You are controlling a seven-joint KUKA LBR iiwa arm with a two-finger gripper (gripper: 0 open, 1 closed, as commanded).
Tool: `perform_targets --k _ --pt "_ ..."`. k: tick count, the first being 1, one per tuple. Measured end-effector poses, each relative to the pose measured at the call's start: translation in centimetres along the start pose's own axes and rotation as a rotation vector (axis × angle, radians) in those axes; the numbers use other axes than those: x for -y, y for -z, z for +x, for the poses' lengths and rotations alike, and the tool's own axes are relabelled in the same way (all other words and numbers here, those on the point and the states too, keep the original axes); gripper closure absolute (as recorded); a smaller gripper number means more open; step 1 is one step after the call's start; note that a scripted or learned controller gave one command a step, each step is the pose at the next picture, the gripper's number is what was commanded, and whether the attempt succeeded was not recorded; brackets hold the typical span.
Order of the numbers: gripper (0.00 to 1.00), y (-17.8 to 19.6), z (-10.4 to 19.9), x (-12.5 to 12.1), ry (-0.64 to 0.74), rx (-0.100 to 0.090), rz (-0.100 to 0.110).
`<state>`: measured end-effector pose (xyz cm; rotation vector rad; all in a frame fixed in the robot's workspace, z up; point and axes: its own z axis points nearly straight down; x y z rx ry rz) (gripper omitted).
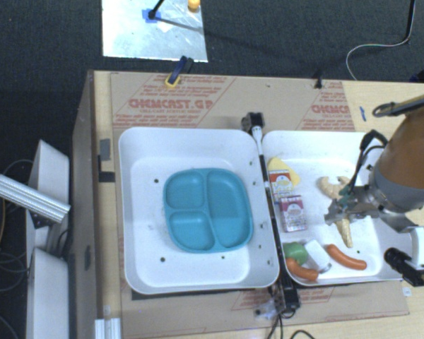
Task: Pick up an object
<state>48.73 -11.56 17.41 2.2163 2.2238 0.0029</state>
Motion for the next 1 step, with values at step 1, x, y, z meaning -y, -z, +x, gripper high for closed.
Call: perform_targets --k 1 --pt "1.00 4.68 6.51 -2.42 0.000 -0.001 0.000"
